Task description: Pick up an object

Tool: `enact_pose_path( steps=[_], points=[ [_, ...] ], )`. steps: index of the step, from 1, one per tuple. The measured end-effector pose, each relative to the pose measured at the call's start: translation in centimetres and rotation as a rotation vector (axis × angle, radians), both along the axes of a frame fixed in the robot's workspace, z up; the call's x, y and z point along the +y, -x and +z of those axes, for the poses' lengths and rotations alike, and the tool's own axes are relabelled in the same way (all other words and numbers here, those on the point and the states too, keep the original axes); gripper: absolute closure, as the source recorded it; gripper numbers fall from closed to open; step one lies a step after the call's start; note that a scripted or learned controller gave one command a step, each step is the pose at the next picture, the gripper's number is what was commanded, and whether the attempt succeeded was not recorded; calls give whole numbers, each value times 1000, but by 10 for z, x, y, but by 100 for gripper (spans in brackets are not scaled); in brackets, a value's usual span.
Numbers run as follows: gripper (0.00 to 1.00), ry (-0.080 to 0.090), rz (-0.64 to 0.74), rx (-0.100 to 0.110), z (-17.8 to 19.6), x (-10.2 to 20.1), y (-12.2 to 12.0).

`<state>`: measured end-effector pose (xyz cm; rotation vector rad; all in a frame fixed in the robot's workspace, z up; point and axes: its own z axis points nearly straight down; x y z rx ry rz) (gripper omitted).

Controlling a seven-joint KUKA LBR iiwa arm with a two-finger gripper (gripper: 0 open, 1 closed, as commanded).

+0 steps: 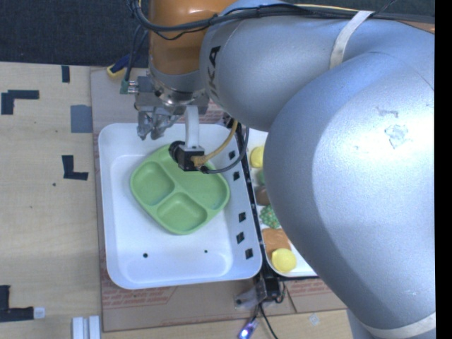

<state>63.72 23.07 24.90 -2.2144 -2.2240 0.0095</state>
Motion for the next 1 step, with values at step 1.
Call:
enact_pose_path(
  steps=[1],
  points=[
    [100, -1, 0, -3, 14, -1, -1]
  ],
)
